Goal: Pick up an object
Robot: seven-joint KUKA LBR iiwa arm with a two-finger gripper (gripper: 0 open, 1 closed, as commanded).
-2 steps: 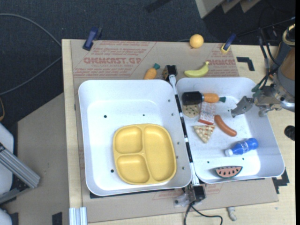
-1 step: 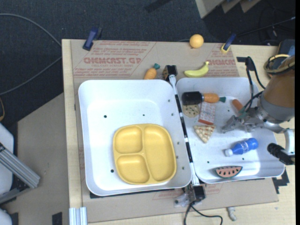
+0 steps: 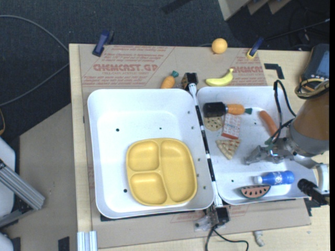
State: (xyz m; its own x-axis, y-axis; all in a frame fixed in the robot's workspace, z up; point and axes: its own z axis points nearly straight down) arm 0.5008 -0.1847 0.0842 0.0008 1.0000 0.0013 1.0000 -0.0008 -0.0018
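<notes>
Landmark: right bin (image 3: pixel 209 97), the white bin on the arm's side of the bench.
Gripper (image 3: pixel 255 156): low inside the right bin, toward its arm-side wall; whether spread or pressed together, cannot tell; nothing visibly between.
Candidate, nearest: blue bottle (image 3: pixel 276 178), lying flat just nearer the camera than the gripper, along the bin's near wall.
Candidate, beside it: watermelon slice (image 3: pixel 255 191), just beside the bottle, close against the near wall.
Other contents: cracker wedge (image 3: pixel 228 148) mid-bin; red-and-white packet (image 3: pixel 232 125) above it; cookie (image 3: pixel 212 123) and black-capped carrot (image 3: pixel 224 109) by the far wall; orange sausage (image 3: pixel 268 121) toward the arm side.
Step in hand, judged: settling on a target and descending.
Method, judged: centre over the bottle's round body, close across its width, descend straight, lift straight.
Edges: near wall crowds bottle and watermelon; little finger room on that side.
Open room: bare floor between cracker wedge and gripper; widest clear lane in the right bin.
Outside the right bin: yellow tray (image 3: pixel 161 170) in the neighbouring bin; banana (image 3: pixel 220 79) beyond the far wall.
</notes>
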